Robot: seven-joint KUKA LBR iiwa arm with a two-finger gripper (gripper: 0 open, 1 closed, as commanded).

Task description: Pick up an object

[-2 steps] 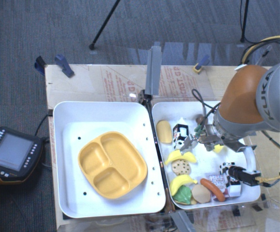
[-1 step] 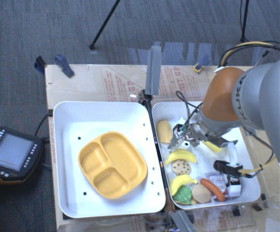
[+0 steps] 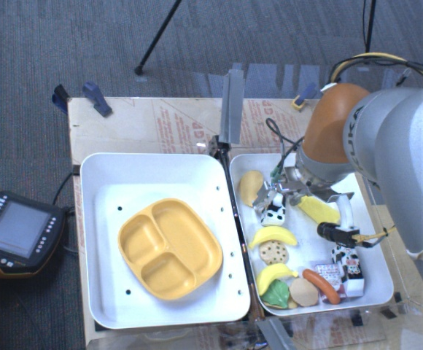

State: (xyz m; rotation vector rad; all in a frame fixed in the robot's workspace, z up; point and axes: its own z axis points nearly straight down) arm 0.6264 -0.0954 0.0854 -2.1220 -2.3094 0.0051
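Jaws on my gripper (image 3: 275, 197) sit low over the black-and-white cow toy (image 3: 273, 214), though I cannot tell whether they pinch it. On my left, a yellow divided plate (image 3: 169, 248) lies in the left bin (image 3: 95, 195). Rightward, the right bin (image 3: 383, 283) holds the cow toy, two bananas (image 3: 273, 235), a cookie (image 3: 273, 252) and a sausage (image 3: 321, 285).

Two white bins: left bin (image 3: 95, 195) has 1 yellow divided plate (image 3: 169, 248); right bin (image 3: 383, 283) has 2 bananas (image 3: 273, 235) (image 3: 273, 274), 1 cookie (image 3: 273, 252), 1 sausage (image 3: 321, 286), 1 cow-spotted toy (image 3: 273, 214), plus several misc. food bits.
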